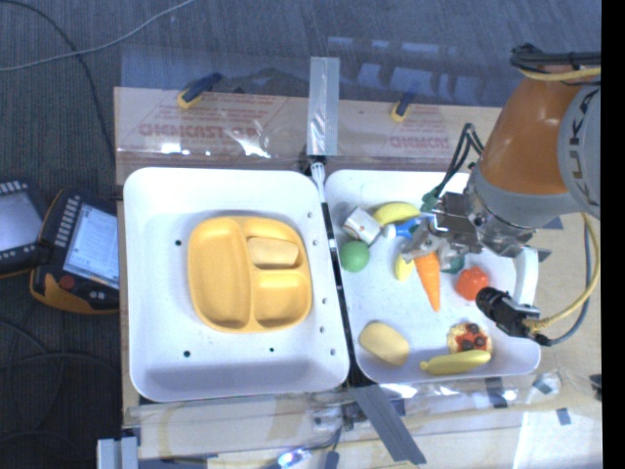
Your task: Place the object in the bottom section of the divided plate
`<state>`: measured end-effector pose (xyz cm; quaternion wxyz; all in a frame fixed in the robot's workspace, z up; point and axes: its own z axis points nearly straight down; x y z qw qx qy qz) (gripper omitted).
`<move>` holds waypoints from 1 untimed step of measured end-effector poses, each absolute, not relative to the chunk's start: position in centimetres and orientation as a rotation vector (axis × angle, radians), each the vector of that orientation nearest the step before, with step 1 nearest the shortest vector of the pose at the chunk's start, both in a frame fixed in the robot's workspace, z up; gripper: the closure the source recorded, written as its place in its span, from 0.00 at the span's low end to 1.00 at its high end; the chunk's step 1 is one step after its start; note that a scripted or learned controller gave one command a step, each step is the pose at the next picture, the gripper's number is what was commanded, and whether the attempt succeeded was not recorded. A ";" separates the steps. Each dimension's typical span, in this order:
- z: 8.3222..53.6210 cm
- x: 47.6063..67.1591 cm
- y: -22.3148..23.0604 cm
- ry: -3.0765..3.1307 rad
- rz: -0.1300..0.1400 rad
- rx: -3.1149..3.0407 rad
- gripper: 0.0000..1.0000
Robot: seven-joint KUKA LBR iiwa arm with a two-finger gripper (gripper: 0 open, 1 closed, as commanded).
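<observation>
A yellow divided plate [227, 283] lies in the left bin [156, 355]. It has one long section on the left and two smaller ones on the right. A tan bread-like piece [272, 252] rests in the upper right section. My gripper [433, 245] hangs low over the right bin [508, 360], right at the top end of an orange carrot [429, 279]. Whether it touches the carrot is unclear. A small yellow piece [402, 267] lies just left of the carrot.
The right bin also holds a yellow banana [395, 211], a white box [360, 226], a green ball [354, 256], a red tomato [472, 282], a tan potato [384, 342], another banana [455, 362] and a small red-topped item [470, 336]. A handheld pendant [73, 252] lies left of the bins.
</observation>
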<state>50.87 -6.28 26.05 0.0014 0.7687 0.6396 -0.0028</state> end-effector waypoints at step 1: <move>19.8 53.5 -0.4 1.680 -0.009 2.659 1.00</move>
